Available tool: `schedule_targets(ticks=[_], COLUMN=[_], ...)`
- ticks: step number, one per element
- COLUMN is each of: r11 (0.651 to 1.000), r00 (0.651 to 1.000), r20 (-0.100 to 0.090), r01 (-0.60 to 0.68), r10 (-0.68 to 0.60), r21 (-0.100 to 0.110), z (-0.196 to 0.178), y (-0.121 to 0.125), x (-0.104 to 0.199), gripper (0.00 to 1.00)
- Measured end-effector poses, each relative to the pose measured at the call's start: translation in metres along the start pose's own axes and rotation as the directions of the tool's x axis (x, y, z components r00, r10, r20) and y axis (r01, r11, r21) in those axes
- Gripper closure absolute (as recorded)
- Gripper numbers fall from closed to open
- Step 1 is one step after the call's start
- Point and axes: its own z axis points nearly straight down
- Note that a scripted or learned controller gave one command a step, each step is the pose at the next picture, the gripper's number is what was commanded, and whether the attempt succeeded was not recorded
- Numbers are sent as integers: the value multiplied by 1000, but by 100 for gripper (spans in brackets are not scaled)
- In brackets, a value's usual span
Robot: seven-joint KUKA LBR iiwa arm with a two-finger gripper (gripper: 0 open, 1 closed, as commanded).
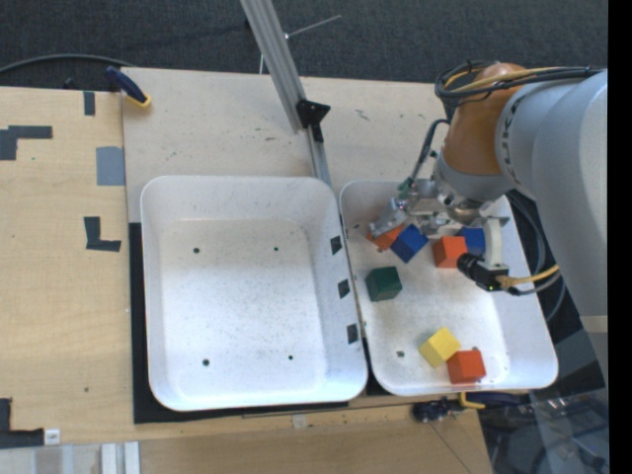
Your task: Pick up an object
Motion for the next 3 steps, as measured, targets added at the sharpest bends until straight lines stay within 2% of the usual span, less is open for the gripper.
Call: schedule_targets(ticks=[1,3], r11=[1000,1000], r00=[1000,1000], r20=[-3,-8], r01=[2,2], r10=[-2,-2], r21=[0,3], z=[-13,-110], y=[1,-2], x=[2,18], gripper=[100,100])
